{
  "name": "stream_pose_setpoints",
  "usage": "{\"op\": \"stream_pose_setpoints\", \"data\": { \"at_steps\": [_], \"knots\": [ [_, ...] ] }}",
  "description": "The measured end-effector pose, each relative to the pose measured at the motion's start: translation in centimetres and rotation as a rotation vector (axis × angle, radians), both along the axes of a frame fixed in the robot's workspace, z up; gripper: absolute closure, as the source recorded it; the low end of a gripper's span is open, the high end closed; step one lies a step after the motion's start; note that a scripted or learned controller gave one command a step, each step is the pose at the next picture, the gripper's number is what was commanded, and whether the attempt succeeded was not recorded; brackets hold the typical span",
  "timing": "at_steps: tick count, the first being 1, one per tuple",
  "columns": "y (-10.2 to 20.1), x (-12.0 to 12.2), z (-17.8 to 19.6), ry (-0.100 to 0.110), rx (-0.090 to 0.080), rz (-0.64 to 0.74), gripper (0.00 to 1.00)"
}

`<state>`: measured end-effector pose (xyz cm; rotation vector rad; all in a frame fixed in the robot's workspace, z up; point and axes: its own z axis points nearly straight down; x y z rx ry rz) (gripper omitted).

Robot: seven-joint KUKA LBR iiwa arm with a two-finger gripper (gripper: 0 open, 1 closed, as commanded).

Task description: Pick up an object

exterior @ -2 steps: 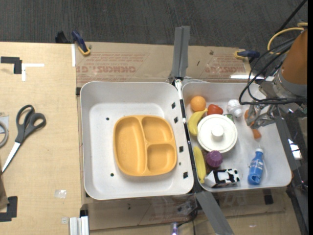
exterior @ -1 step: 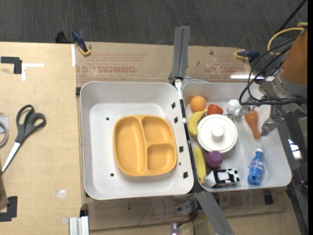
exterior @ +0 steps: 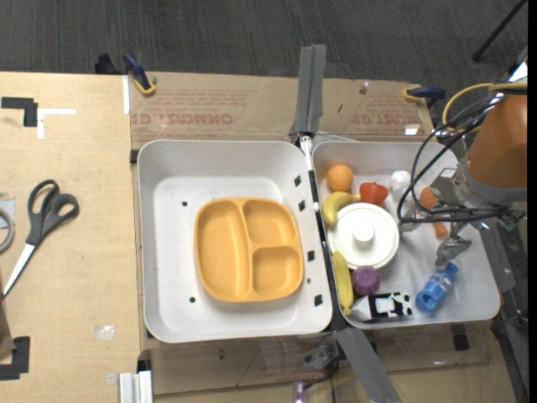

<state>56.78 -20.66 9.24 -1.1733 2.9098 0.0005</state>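
The gripper (exterior: 454,248) hangs low in the right bin (exterior: 470,309), just above the blue bottle (exterior: 437,289) and well right of the white lid (exterior: 363,235). I cannot tell its state. That bottle looks slick and tilted; a closing pinch might squirt it sideways against the bin wall.

faint reversed red print, cardboard sheet (exterior: 252,107), unreadable

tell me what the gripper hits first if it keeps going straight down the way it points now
Most likely the blue bottle. The gripper points down over the right bin, and the bottle lies just below it in the view. Depth is hard to read from this slant, so it could land on bare bin floor beside the bottle instead.
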Motion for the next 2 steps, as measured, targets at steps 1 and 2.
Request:
{"op": "stream_pose_setpoints", "data": {
  "at_steps": [1, 2],
  "knots": [
    [4.9, -2.0, 0.3, -0.017, -0.009, -0.045, 0.00],
    [9.1, 6.7, 0.0, -0.001, 0.001, -0.203, 0.00]
  ]
}}
